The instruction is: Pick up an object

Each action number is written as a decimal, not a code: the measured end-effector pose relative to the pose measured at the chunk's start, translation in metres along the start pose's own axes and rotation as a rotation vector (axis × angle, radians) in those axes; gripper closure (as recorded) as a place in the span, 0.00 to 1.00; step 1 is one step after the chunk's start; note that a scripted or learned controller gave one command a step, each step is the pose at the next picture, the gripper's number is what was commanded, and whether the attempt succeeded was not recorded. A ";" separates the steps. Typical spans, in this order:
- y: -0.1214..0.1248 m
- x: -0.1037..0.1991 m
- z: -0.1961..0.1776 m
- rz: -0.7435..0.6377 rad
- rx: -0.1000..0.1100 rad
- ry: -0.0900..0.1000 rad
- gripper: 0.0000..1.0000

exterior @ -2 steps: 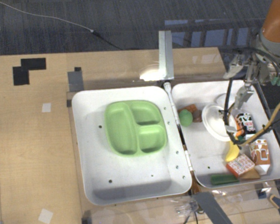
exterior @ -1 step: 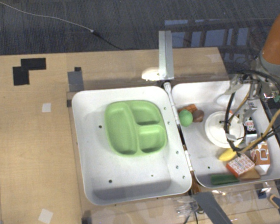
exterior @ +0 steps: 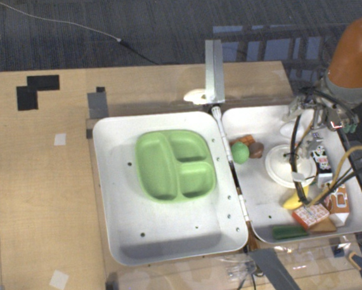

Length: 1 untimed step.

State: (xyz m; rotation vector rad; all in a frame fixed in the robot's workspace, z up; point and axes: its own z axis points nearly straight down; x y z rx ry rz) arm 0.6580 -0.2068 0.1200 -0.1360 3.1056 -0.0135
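Hovering over the right bin [exterior: 360, 219], the gripper [exterior: 311, 112], its finger state impossible to tell, should centre squarely above the green ball [exterior: 239, 152] before descending.

You've got a light wood bench [exterior: 40, 206] carrying two shallow white bins side by side, touching along a shared edge. Left bin [exterior: 132, 235] sits mid-bench; right bin [exterior: 265, 225] is just beside it. Black patches [exterior: 35, 90] lie on the bench up and left of the left bin, and small pale squares [exterior: 60, 139] lie farther left of it.
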 end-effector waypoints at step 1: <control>0.004 0.038 0.008 -0.203 0.009 -0.024 0.00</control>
